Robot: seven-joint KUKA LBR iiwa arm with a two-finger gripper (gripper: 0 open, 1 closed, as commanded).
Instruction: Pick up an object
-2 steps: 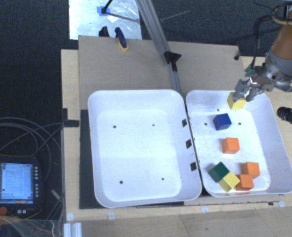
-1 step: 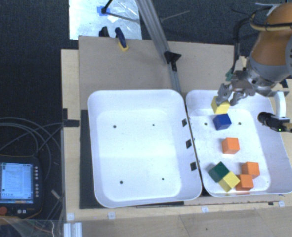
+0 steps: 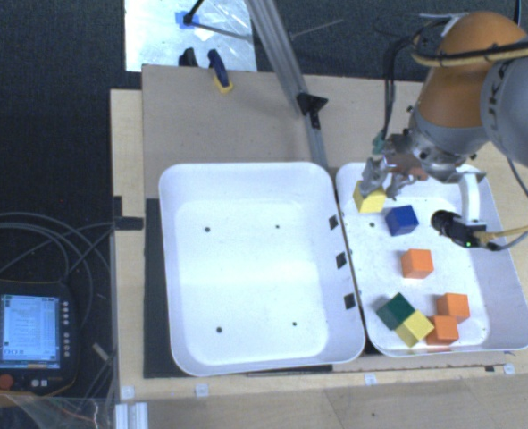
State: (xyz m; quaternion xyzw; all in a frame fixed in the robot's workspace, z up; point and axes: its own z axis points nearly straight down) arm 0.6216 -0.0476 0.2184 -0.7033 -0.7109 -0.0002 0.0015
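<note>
My gripper (image 3: 381, 182) hangs over the far left corner of the right bin (image 3: 505, 284), below the arm's orange band. A yellow block (image 3: 369, 202) sits directly under it, touching or nearly touching its tip, and the gripper hides the block's top edge. Just to the right lies a blue block (image 3: 401, 219). Further toward the front is an orange block (image 3: 416, 263). At the bin's near end a green block (image 3: 394, 310), a second yellow block (image 3: 414, 328) and two more orange blocks (image 3: 452, 306) (image 3: 442, 330) cluster together.
The left bin (image 3: 183, 195) stands beside the right one, with a ridge (image 3: 342, 259) where their rims meet. A slanted metal pole (image 3: 281, 52) crosses above the bench's far side. A black cable fitting (image 3: 456, 226) hangs off the wrist over the right bin.
</note>
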